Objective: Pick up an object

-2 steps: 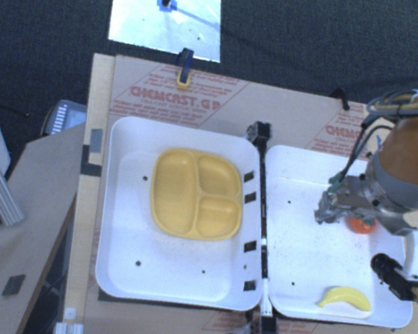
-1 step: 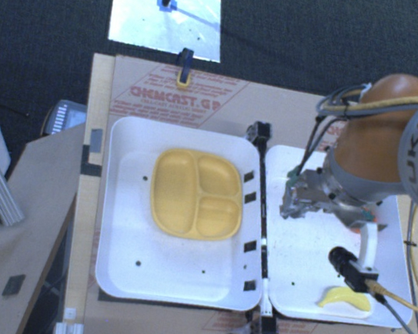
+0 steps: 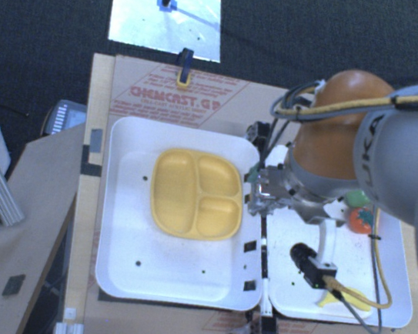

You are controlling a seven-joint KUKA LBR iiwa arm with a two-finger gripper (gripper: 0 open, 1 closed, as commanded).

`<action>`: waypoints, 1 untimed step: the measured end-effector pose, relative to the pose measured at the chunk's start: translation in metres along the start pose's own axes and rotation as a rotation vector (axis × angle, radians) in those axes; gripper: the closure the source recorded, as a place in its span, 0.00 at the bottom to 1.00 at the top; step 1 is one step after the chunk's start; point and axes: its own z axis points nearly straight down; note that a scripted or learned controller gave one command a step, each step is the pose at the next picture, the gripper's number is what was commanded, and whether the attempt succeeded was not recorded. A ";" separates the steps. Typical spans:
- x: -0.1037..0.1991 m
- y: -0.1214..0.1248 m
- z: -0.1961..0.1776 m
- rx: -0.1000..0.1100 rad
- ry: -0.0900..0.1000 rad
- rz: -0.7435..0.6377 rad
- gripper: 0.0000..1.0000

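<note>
From where I stand the grey arm point(image 3: 417, 154) reaches in from the right, its orange band point(image 3: 340, 123) bulking over the right bin point(image 3: 395, 303); the tool point(image 3: 265, 194) hangs beneath it, over the seam where the two bins meet, just beside the right edge of the yellow divided plate point(image 3: 195, 194); whether the tool is apart or together I cannot tell, as the wrist hides it; the plate lies flat in the left bin point(image 3: 170, 269), its three compartments facing up; in the right bin a small orange thing point(image 3: 362, 221) and a green thing point(image 3: 357, 198) sit close together, half covered by the arm; both bins rest on a cardboard sheet point(image 3: 204, 98) with red print, laid on the surface point(image 3: 99, 99).
</note>
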 end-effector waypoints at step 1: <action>0.042 0.025 0.011 -0.002 -0.001 0.001 1.00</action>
